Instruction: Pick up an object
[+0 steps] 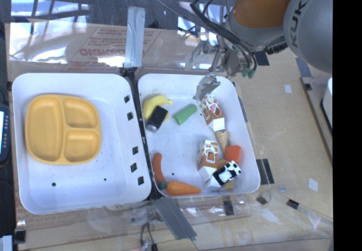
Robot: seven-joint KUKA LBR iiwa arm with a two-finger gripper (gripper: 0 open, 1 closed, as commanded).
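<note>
Readable text: "KUKA" in dark letters on the grey arm housing at top right, just under its orange band. Faint red print on the clear sheet taped behind the bins, too blurred to read. The small cartons carry printed patterns, no legible words.

Gripper hangs over the back edge of the right bin, tips just above the upper brown-and-white carton. Cannot tell how the claw is set; nothing visibly pinched.

Right bin contents: yellow banana at back left with a black can lying against it; green block just beside them. Upper carton sits near the right wall, a tan piece below it, second brown-and-white carton lower, orange-red block beside that, black-and-white cow-pattern carton at front right. Red sausage-shaped piece along the left wall, carrot at the front.

Left bin holds a yellow divided tray, three compartments.

Surface: light wooden bench with black tape marks, grey tape strip behind the bins' seam, dark carpeted floor beyond. Black cables loop from the wrist.
</note>
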